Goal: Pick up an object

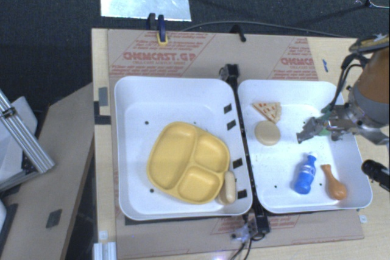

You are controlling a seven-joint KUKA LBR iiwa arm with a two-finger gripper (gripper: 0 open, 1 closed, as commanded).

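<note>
The left bin holds a yellow divided tray with a pale bread roll against its right corner. The right bin holds a blue bottle, orange drumstick, round cracker and waffle wedge. The gripper hangs above the bottle, clasping nothing; whether its claw is parted or closed, I cannot tell.

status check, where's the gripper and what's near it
Gripper over right bin, nothing visibly held. Blue bottle just below it. Round cookie to its left.
</note>
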